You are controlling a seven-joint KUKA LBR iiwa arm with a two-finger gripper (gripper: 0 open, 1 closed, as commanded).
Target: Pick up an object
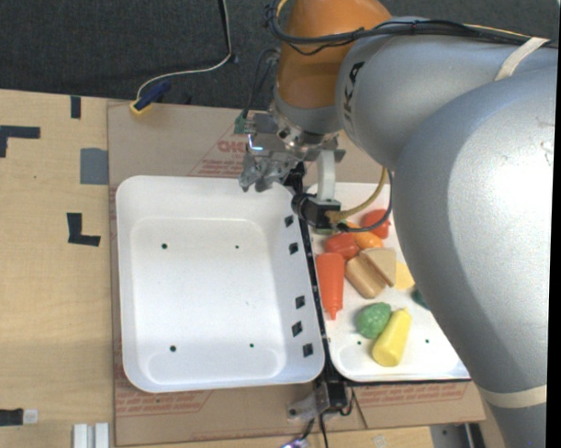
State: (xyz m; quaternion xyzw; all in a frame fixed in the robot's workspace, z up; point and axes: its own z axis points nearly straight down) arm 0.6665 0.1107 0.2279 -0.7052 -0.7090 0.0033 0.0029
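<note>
Camera view from above, read from the left: the pale wooden desk [40, 256] carries several black tape marks and a grey patch near its left edge. A brown cardboard sheet [173, 137] lies on the desk under both bins, with red printing near its far edge that is too blurred to read. A white cable with a blue and yellow connector [149, 96] ends at the sheet's far left corner.

The left shallow white plastic bin [131, 287] shows only small black dots on its floor. A row of black clips [301, 302] runs along the wall where the two bins meet.

Above the left bin's far right corner hangs the end effector [268, 172], a cluster of grey metal and wiring below the arm's orange band [319, 45]; whether its fingers are apart or together cannot be told, and nothing is seen between them.

The right shallow white plastic bin [441, 366] holds the toys: an orange plastic carrot [331, 283] along the left wall, a tan bread-shaped block [371, 272], a green rounded vegetable [374, 318] and a yellow corn-like piece [392, 337] near the front, and red and orange pieces [368, 226] towards the far edge. The grey arm [484, 180] covers the bin's right side.
</note>
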